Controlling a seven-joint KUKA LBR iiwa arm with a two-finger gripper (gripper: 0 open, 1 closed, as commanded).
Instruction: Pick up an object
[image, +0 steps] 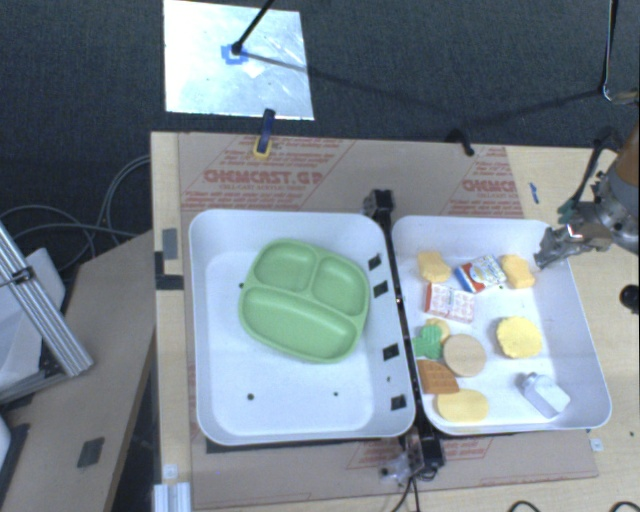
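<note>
The right bin (585, 330) holds several toy food pieces: a yellow chunk (433, 266), a red and white packet (451, 301), a small white wrapper (487, 270), a yellow block (517, 271), a yellow round piece (520, 338), a tan disc (464, 354), a green piece (430, 338), a brown slab (436, 376), a pale yellow oval (462, 405) and a grey-white bottle (542, 393). My gripper (556, 246) hangs over the bin's far right rim, just right of the yellow block. Nothing shows between its fingers.
A green divided plate (303, 298) lies in the left bin (215, 330). A black divider (392, 300) runs between the bins. Cardboard covers the bench under them. A silver sheet (238, 60) lies on the floor beyond.
</note>
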